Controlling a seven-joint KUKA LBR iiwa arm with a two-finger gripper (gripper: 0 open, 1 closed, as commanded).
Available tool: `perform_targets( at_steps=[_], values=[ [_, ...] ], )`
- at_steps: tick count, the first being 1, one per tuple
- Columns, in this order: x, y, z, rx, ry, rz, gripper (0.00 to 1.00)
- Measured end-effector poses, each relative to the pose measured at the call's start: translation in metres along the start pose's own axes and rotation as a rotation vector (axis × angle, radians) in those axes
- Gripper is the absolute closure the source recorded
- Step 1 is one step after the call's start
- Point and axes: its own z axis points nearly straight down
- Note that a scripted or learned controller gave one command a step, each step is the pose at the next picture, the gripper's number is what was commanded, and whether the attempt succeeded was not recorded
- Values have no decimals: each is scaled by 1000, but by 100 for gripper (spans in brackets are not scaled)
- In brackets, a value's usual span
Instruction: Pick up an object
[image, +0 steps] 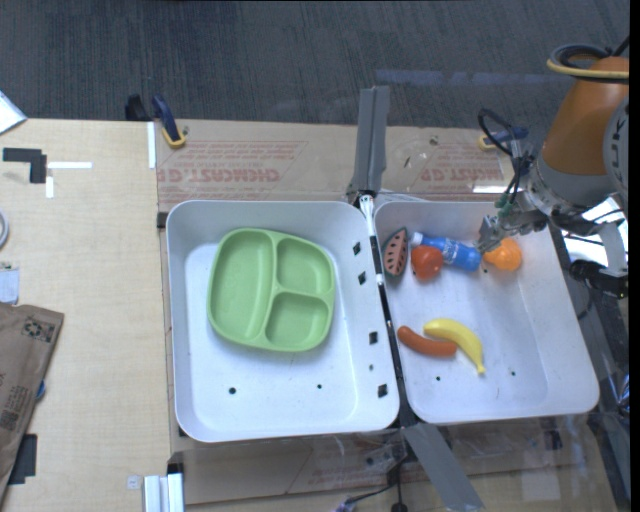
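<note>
Right bin (560, 390): gripper (496, 234) low at the far right, just beside an orange (505, 257); whether the fingers are spread or closed cannot be told. Also here: bottle (449, 250), tomato (426, 261), watermelon slice (396, 252), sausage (426, 343), banana (459, 339). Left bin (190, 300): green tray (272, 290).

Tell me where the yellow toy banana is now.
The yellow toy banana lies in the right white bin, toward its near side, touching the red sausage on its left.

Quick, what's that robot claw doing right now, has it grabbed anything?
Gripper: low in the right bin, right beside the orange; whether it grips anything cannot be told.
</note>
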Motion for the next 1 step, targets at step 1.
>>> perform_targets(
  at_steps=[1],
  values=[
    [0,0,0,0,0,0,0]
  ],
)
